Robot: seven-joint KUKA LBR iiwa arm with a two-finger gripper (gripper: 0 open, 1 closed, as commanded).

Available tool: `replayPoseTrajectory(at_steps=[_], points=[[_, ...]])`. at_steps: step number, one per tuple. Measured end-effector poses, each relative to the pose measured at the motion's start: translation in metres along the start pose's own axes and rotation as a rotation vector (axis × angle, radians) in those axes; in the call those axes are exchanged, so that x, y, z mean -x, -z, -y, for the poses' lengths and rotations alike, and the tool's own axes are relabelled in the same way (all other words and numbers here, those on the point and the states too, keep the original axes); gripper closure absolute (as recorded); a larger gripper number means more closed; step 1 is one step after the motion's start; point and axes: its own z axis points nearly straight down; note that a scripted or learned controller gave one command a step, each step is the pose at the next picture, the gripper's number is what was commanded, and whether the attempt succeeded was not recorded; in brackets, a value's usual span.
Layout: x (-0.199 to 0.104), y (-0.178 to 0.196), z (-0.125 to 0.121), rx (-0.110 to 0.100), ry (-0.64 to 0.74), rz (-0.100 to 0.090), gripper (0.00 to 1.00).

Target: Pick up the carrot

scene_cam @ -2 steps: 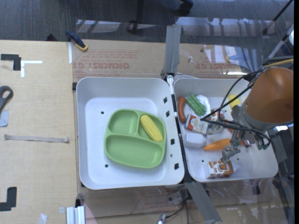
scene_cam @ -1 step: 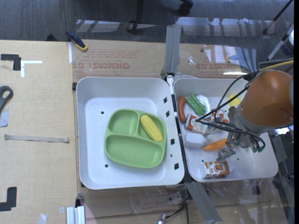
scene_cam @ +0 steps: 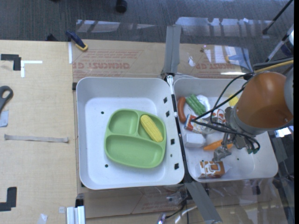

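carrot [scene_cam: 213, 145]: lying flat in right bin [scene_cam: 261, 171], tilted, mid-floor, tip pointing left toward the white packets [scene_cam: 198, 136]
gripper [scene_cam: 223, 151]: hanging right at the carrot's right end, low over the bin floor; likely lining up for a grab
claw state: cannot tell, too small and tangled with cables [scene_cam: 243, 141] to read
arm [scene_cam: 260, 101]: reaching in from the right, orange band blocking the bin's back right corner
clutter: green veg [scene_cam: 196, 104] and red sausage [scene_cam: 181, 110] sitting behind, brown carton [scene_cam: 211, 169] just in front; crowding the carrot, leaving little room on either side
left bin [scene_cam: 86, 134]: holding green tray [scene_cam: 131, 146] with corn [scene_cam: 152, 127] in its upper right compartment; well apart, not interfering
status: judging as approach or grasp phase, carrot not lifted yet
risk: probably nudging the carton or packets on closing
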Motion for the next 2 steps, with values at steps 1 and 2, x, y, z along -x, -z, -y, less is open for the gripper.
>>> replayPoseTrajectory(at_steps=[1, 2], points=[[-0.003, -0.0007, 0.0136, 0.011, -0.012, -0.004, 0.0], [-0.0046, -0.0001, 0.0051, -0.002, -0.152, -0.003, 0.0]])
